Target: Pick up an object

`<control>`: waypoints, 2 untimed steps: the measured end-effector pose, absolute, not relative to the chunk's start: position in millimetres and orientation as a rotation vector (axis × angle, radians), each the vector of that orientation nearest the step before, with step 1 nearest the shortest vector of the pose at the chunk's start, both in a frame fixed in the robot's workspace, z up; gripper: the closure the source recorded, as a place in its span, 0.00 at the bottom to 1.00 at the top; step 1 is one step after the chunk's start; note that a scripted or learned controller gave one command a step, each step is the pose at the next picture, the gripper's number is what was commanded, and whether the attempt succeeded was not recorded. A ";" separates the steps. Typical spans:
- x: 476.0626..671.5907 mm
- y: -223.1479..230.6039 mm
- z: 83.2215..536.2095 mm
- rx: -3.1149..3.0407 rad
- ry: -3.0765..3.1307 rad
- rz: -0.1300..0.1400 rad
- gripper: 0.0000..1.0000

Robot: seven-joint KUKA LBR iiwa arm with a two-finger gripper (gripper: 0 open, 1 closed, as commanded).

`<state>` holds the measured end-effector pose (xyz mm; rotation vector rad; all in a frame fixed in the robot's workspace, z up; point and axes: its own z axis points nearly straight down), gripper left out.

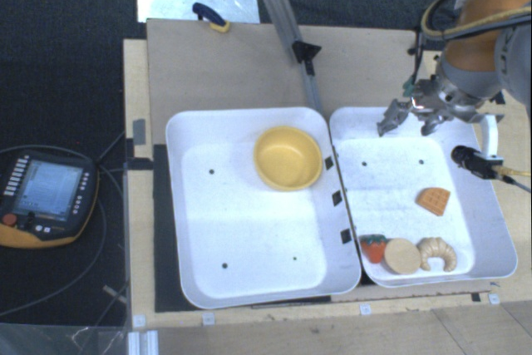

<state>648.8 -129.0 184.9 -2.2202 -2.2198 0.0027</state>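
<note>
Hovering over the far edge of the right bin, the gripper has its fingers spread and grasping nothing. The waffle piece lies nearest, toward the camera; croissant, round biscuit and tomato sit beyond it.

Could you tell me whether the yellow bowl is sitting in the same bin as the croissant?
No, the yellow bowl sits in the left bin, while the croissant lies in the right bin.

The tan bench bears two white bins — left bin, right bin — touching.
</note>
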 end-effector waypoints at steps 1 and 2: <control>643.5 -131.3 123.6 -2.219 -2.219 0.004 0.00; 645.4 -131.4 137.5 -2.223 -2.223 -0.003 1.00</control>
